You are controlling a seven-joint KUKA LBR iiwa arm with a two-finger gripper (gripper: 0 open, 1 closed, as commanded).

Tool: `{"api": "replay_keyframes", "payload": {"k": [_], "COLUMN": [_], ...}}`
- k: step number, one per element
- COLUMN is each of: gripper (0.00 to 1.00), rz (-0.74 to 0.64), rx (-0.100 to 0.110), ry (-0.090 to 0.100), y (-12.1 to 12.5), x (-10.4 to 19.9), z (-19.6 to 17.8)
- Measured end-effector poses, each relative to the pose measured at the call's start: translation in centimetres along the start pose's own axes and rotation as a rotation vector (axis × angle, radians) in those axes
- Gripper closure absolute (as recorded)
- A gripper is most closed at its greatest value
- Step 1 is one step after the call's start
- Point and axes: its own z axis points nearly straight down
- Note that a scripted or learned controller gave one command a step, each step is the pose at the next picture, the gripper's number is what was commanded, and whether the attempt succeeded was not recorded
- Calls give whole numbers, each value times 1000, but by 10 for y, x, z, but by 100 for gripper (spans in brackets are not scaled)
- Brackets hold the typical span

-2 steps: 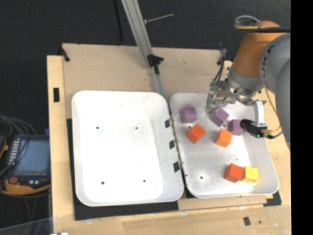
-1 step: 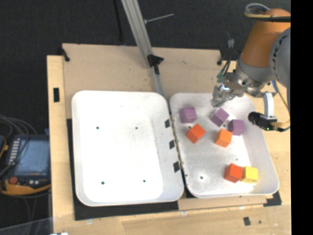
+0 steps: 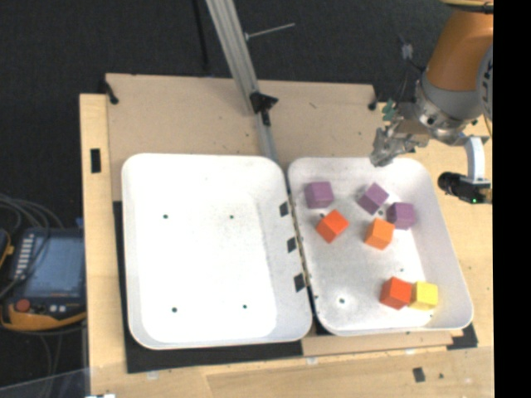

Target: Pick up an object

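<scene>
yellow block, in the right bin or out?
In. The yellow block sits on the floor of the right bin, near its front right corner, touching a red block.

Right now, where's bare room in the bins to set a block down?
The left bin has bare floor from wall to wall. In the right bin, free patches are the near-left corner beside the red cube, and the middle strip below the orange cube. The far half is crowded with purple cubes. The pincer hovers at the far rim.
</scene>
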Motion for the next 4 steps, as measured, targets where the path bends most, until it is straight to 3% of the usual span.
{"api": "replay_keyframes", "payload": {"k": [4], "gripper": [100], "rz": [-6], "rx": [9], "ry": [2], "y": [-46], "x": [193], "z": [12]}}
